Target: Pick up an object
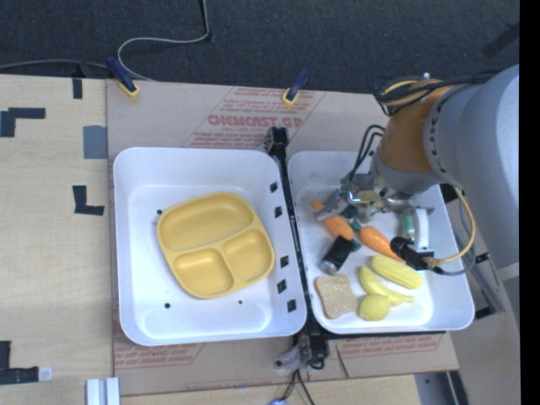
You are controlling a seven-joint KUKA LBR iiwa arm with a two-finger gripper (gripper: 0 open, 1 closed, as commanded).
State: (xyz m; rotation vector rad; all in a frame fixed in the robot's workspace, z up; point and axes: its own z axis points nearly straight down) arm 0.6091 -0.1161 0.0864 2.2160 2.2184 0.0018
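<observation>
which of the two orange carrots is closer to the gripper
The upper-left carrot, lying right under the gripper. The other carrot lies farther toward the bin's lower right, beside the corn.

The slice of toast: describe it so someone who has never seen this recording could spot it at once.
Look in the right bin, the one crowded with toy food beside the bin holding the yellow plate. Go to its near left corner, below the black block. The toast lies flat there, a tan slice with a paler centre, left of the yellow corn and lemon.
</observation>
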